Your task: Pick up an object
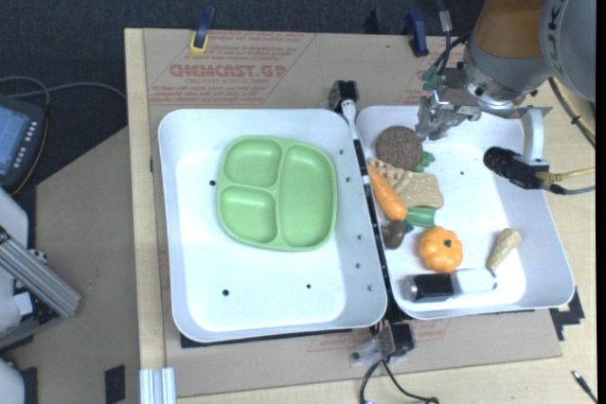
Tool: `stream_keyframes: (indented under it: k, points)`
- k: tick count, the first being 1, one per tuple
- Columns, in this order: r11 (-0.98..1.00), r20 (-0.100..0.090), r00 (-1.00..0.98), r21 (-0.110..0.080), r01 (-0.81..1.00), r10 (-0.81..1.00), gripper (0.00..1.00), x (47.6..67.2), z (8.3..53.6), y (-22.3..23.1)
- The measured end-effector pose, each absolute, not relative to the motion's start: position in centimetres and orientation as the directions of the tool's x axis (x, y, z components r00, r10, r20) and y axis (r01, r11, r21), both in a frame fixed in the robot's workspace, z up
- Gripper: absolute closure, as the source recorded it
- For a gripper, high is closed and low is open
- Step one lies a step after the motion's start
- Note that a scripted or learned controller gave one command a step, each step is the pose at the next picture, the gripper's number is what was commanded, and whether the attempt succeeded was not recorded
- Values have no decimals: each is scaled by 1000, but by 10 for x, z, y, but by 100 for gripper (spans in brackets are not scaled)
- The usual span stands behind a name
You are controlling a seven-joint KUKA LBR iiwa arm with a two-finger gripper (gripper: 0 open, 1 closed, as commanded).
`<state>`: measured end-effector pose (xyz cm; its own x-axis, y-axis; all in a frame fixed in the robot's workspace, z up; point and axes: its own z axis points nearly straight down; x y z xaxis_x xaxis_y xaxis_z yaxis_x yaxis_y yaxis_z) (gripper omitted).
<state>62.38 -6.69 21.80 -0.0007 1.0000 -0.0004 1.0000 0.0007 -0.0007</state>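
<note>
Brown, rough round patty (399, 146) beside smooth orange carrot (386, 195).

1 fixed camera looks down on the bench (142, 203) from above, at a slant, tilted so the far floor shows along the top. It stands far enough back to take in both white bins whole: the left bin (185, 289) sits near the middle of the view and the right bin (530, 270) runs toward the right edge. The arm (525, 5) enters from the upper right corner, close to the lens.
</note>
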Motion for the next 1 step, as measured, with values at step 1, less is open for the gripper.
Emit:
stream_keyframes:
  k: [1]
  points:
    - [0, 0, 0, -2, 1000, 1000, 100, 624, 215, -60]
